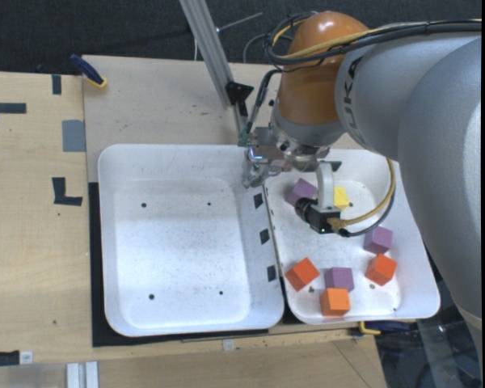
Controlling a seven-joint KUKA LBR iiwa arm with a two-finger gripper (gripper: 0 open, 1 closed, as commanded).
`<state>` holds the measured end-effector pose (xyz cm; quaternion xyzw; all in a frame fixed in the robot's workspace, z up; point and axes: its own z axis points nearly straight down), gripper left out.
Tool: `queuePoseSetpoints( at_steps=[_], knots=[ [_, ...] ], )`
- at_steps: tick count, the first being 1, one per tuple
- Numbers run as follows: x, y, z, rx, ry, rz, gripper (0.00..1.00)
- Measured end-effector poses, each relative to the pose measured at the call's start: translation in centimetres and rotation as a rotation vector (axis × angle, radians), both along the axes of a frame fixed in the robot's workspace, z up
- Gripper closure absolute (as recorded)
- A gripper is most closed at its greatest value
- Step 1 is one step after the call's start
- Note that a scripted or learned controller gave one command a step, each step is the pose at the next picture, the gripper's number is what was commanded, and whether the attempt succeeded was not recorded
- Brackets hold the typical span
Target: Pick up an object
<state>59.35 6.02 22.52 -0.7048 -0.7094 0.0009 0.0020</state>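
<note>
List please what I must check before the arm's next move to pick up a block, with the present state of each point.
1. Blocks lie in the right bin: ok.
2. The gripper is centred over a block: not ok; it hangs at the wall between the bins.
3. The gripper carries something: cannot tell.
4. The nearest purple block is apart from the yellow block: cannot tell; robot parts cover the gap.
5. The front orange block stands apart from its neighbours: ok.

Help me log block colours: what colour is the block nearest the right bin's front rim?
That block is orange, shown best in the camera view.
</note>
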Motion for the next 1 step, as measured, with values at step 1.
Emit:
queuePoseSetpoints(
  at_steps=[1],
  knots=[
    [-2.80,3.94,1.03,0.000,-0.001,0.000,1.00]
  ],
)
